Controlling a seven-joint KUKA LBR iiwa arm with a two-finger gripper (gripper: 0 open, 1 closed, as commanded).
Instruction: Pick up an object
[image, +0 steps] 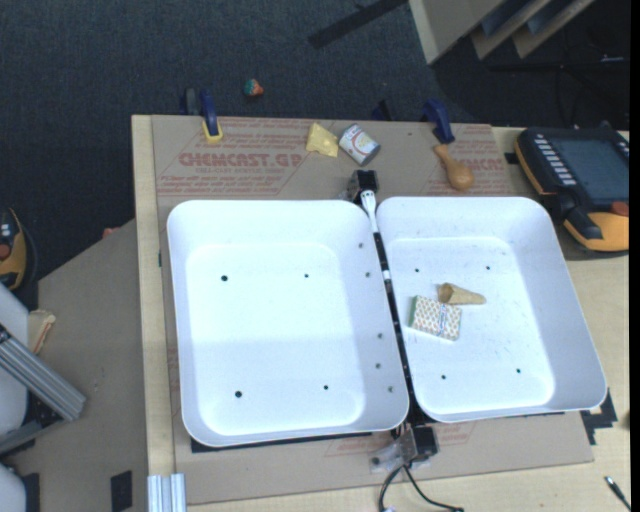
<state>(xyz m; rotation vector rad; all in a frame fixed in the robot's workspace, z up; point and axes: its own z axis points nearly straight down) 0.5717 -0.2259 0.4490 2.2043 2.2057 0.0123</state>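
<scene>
Two white bins sit side by side on the bench. The right bin (520, 240) holds a small patterned white square pad (437, 319) near its middle left. Just above the pad lies a small tan cone-shaped piece (461, 295), close to it. The left bin (200, 300) shows only its white floor with a few dark dots.
On the cardboard behind the bins lie a yellow wedge (322, 141), a small white box (359, 144) and a tan wooden piece (454, 168). Blue clamps (209, 115) hold the board's far edge. A black-and-yellow pendant (583, 180) rests at the right.
</scene>
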